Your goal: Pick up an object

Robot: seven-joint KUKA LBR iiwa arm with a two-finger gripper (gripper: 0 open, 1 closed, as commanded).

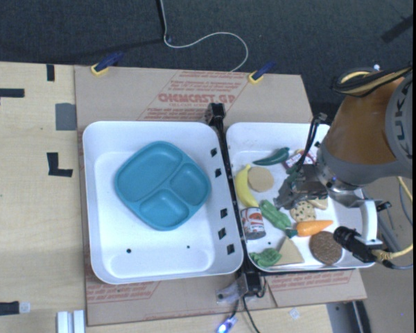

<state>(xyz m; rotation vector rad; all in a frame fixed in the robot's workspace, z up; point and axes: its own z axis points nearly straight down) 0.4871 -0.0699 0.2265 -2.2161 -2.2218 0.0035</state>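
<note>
I have the pincer (296, 190) low over the crowded right bin (277, 132), centre-right of frame; I cannot tell its state. Cookie (304, 210), carrot (313, 227) and green pod (276, 215) lie packed together, so it may nudge neighbours or close on nothing.

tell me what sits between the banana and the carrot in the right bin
In the camera view, a green pea pod lies slantwise between the banana and the carrot.
</note>
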